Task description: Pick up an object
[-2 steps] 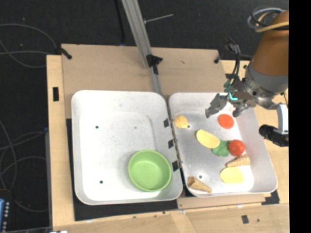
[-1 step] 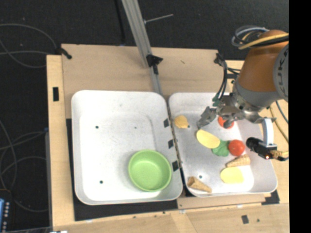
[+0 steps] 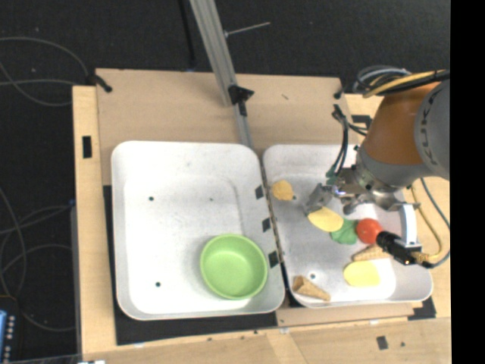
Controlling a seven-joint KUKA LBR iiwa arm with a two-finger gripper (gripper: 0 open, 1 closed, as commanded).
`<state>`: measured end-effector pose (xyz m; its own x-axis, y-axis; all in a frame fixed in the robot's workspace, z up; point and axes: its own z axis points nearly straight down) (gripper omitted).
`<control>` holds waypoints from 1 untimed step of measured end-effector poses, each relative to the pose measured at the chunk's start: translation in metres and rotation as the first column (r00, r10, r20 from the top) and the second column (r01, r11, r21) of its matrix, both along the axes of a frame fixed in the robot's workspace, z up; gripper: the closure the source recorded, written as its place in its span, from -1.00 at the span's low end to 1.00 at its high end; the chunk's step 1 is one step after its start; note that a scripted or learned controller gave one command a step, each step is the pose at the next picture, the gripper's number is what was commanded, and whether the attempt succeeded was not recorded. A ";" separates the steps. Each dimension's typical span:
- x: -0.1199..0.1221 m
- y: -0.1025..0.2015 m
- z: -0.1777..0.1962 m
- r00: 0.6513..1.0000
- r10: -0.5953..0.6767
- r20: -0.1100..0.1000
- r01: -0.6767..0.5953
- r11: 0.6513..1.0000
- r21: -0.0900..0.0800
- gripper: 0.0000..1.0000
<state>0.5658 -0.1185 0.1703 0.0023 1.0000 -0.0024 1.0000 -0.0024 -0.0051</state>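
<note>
Two shallow white bins side by side on the bench [image 3: 174,105], filling the middle of the frame. Left bin [image 3: 144,180]: holding a single green bowl [image 3: 233,266], upright, near its lower right corner, probably left there as one more possible target. Right bin [image 3: 292,161]: carrying many small pieces, spread loosely, likely so that a program can try any of them. Near its left wall, toward the upper part, a small tan piece [image 3: 283,191]. In the centre, a yellow flat piece [image 3: 326,220], touching a green piece [image 3: 345,233] just below and right of it; beside that, a red round piece [image 3: 368,229]. Lower down, a yellow block [image 3: 362,274] with a tan cone-like piece [image 3: 368,254] just above it, and another cone-like piece [image 3: 311,287] at the bottom edge of the frame side of the bin. Reaching in from the right of the frame, the grey arm with its orange band [image 3: 398,127], bent down over the right bin. Claw [image 3: 324,197] hanging low, just above the yellow flat piece and right of the small tan piece; impossible to tell from this slanted look whether spread or closed, and nothing seen between. Judging by this placing, most probably aimed at the yellow flat piece, not yet lifted. Risk: neighbouring green piece pushed or taken together.
</note>
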 end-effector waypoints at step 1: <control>0.001 -0.002 -0.042 1.000 0.000 0.002 0.000 1.000 0.000 -1.00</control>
<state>0.5671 -0.1201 0.1279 0.0025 1.0000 -0.0026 1.0000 -0.0025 -0.0035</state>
